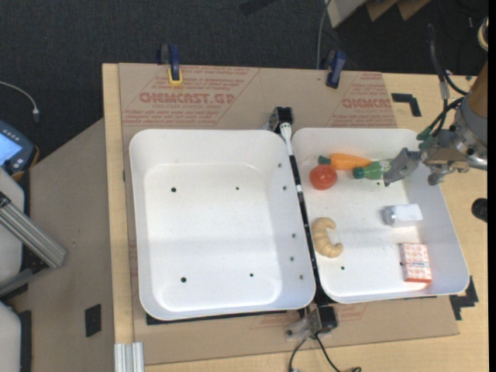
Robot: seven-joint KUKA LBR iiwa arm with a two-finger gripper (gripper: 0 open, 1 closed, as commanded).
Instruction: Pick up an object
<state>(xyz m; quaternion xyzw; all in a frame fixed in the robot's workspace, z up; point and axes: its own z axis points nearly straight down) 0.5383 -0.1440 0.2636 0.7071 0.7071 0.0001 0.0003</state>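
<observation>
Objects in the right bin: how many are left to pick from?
5. A carrot and tomato at the far left, a croissant near the divider, a small grey-white block mid-right, and a red-and-white carton in the near right corner. The claw may hide something.

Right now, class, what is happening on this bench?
A robot arm reaches in from the right over the right bin, its gripper hovering near the far right corner beside a carrot and a small green thing. It holds nothing between its fingers. Also lying in that bin are a tomato, a croissant, a small grey and white block and a red and white box. Nothing has been picked up yet.
</observation>
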